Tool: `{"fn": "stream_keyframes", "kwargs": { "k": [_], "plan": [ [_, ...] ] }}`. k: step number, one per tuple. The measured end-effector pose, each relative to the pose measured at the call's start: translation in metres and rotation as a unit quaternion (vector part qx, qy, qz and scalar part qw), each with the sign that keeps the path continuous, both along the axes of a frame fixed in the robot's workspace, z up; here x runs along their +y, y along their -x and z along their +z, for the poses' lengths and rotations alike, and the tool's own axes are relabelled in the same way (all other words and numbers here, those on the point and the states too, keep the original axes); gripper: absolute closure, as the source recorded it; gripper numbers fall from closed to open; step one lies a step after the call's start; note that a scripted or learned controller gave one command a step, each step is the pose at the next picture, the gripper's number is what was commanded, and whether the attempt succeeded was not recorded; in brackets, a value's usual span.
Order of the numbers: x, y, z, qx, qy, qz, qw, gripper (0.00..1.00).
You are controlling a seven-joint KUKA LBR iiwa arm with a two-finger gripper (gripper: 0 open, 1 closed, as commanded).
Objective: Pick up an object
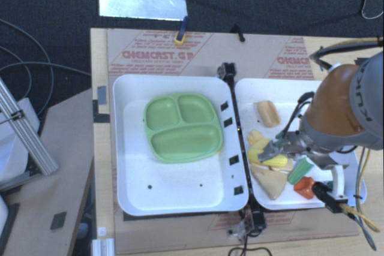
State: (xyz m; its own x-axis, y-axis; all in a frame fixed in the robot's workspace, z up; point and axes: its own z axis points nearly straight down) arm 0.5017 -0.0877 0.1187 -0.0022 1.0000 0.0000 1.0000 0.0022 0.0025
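Gripper (271, 154) down among the toy food in the right bin (282, 88).
It sits low over the yellow banana (267, 159) near that bin's left wall; whether it grips anything, I cannot tell. A bread roll (267, 113) lies behind, and a green divided plate (182, 127) fills the left bin (132, 129).

Yellow toy (271, 160) in right bin (282, 88)

The arm (354, 106) reaches in from the tabletop's right edge, its orange band bulking large above the wrist. It bends down and leftward toward the front right corner, ending in the tool (271, 153), which sits low, pointing left.
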Motion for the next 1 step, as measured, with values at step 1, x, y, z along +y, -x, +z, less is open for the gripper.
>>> {"fn": "stream_keyframes", "kwargs": {
  "k": [1],
  "plan": [
    [0.0001,-0.0008,0.0107,-0.001,-0.0001,-0.001,1.0,1.0]
  ]
}}
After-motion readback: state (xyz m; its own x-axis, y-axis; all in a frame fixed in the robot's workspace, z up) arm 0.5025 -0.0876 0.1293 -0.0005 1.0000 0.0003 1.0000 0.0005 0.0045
